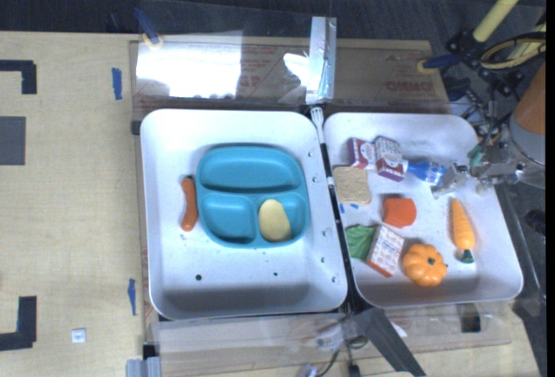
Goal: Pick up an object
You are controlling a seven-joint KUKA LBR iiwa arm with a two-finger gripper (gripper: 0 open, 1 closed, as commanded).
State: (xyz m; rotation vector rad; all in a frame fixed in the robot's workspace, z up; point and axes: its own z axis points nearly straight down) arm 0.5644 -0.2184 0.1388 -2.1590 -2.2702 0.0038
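Seemingly poised to pick, the gripper point(473, 174) hangs at the right bin's point(507, 280) far right edge, its grip state impossible to tell, just above the toy carrot point(462, 226) lying along that edge.

Cardboard behind the bins point(408, 76): carried faint reddish printed lettering, too blurred to read.
Maroon and white carton point(388, 157): bore printing on its face, none of it legible.
Red and white packet point(385, 249): showed small print and a pattern, too small to make out.
Blue bottle point(427, 171): had a label band, with no words that could be read.
Readable text overall: none; no brand, number or sign could be made out anywhere on the bench.
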